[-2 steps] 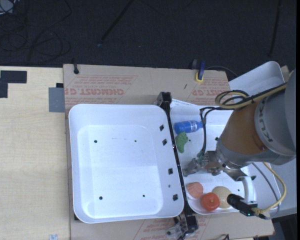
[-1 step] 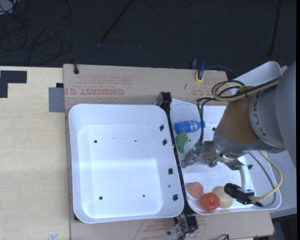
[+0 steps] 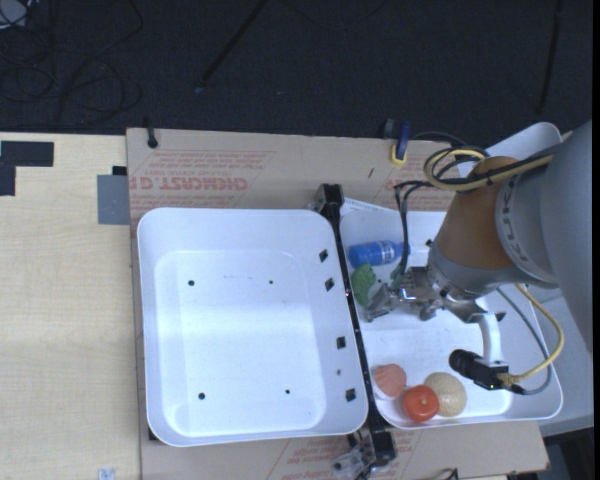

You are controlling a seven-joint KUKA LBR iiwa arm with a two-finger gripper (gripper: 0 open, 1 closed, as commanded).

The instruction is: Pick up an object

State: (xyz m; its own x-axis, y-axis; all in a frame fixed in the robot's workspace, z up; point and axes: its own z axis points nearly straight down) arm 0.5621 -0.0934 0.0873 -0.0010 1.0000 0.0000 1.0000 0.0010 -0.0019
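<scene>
My gripper (image 3: 384, 299) is low in the right bin (image 3: 540, 408), near its left wall. A green object (image 3: 363, 284) lies right against the gripper's tip, touching or nearly so. Just beyond it, a blue cylinder (image 3: 373, 254) lies on its side. At the bin's front sit a pink object (image 3: 388, 378), a red ball (image 3: 420, 404) and a pale yellow round object (image 3: 447, 393), close together and apart from the gripper. The arm's orange band and grey body hide the bin's right part.
The left bin (image 3: 155, 268) sits beside the right one, with a black divider (image 3: 345, 298) between them. Cables loop around the wrist (image 3: 458, 164), and a black connector (image 3: 477, 368) hangs over the right bin's floor. Cardboard lies under both bins.
</scene>
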